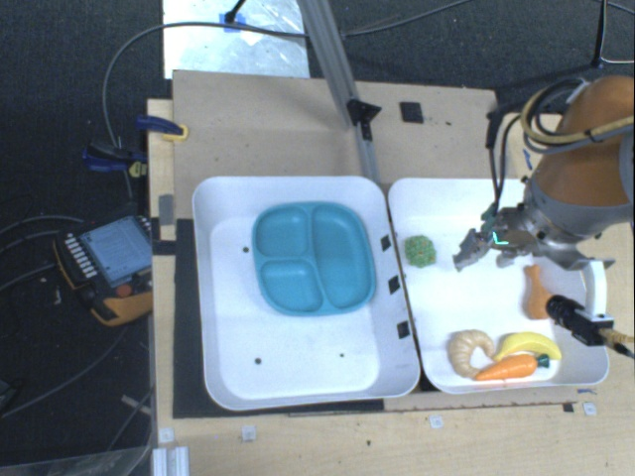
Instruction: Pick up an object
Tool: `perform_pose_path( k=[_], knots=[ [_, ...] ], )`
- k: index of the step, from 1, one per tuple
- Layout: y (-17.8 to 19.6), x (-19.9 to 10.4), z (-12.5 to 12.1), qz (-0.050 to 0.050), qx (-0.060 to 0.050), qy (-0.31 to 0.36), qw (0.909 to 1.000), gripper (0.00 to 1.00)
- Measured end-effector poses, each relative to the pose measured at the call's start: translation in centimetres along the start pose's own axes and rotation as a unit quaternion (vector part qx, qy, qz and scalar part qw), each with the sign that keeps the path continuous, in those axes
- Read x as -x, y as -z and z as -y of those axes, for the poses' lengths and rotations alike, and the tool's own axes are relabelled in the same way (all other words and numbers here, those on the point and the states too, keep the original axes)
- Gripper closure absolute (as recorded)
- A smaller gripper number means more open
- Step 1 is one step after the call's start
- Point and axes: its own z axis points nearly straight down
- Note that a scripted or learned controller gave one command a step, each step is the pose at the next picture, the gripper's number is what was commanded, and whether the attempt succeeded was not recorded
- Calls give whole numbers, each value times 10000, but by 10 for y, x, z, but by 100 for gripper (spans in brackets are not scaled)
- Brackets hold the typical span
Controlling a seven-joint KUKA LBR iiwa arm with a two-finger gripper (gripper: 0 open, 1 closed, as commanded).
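Desk (pixel 298 117): a tan board carrying two shallow white bins side by side. Arm (pixel 585 167): grey with an orange band, entering from the right and hanging over the right bin's far right part. Left bin (pixel 298 365): holds a blue divided plate (pixel 314 258) with three compartments, lying flat in the bin's far half. Right bin (pixel 446 296): holds all the loose objects. End effector (pixel 474 248): poised over the middle of the right bin, its dark fingers (pixel 466 256) pointing left toward the bin divider; nothing is seen between them, and how far apart they stand cannot be told from this angle. Green broccoli-like piece (pixel 420 251): lies on the right bin's floor near its left wall, just left of the end effector and apart from it. Near right corner of the right bin: a pale curled piece (pixel 468 350), a yellow banana (pixel 529 344) and an orange carrot (pixel 508 368) lie clustered and touching. Orange-brown piece (pixel 536 294): lies by the right wall, partly hidden under the arm. Off the desk, left: a small blue-screened device (pixel 109 256) with cables.
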Motion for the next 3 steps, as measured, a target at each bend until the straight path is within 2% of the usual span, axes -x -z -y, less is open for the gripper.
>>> perform_pose_path(
  k=[1,3],
  knots=[
    [1,0,-1,1,15,1,10000,0],
    [-88,10,-7,3,-5,-17,10000,0]
  ],
)
